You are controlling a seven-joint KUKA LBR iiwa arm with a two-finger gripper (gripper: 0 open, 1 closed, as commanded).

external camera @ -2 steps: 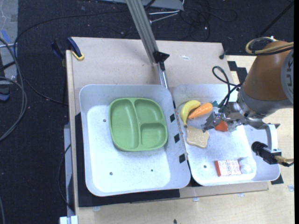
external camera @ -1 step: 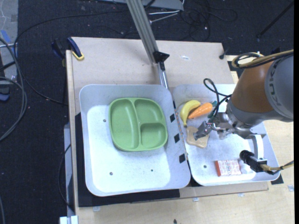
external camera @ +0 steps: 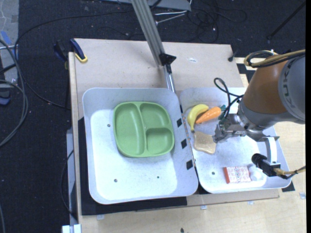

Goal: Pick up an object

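The arm's gripper [external camera: 219,132] hangs low over the right-hand bin [external camera: 214,176], its tip just beside the upper right corner of a slice of toast [external camera: 204,142]; from this angle it cannot be told whether the claw is spread or pressed together, or whether it touches the bread. The toast lies flat on the bin floor, near the middle. Just above it sit a carrot [external camera: 208,114] and a banana [external camera: 195,113], touching each other, and toward the near edge lies a small red-and-white packet [external camera: 237,174]. The left bin [external camera: 99,178] bears a green divided plate [external camera: 144,128]. The toast looks light, stiff and thin, likely a toy, so a pinch across one edge seems best, since a flat-lying slice offers little to grip from above.
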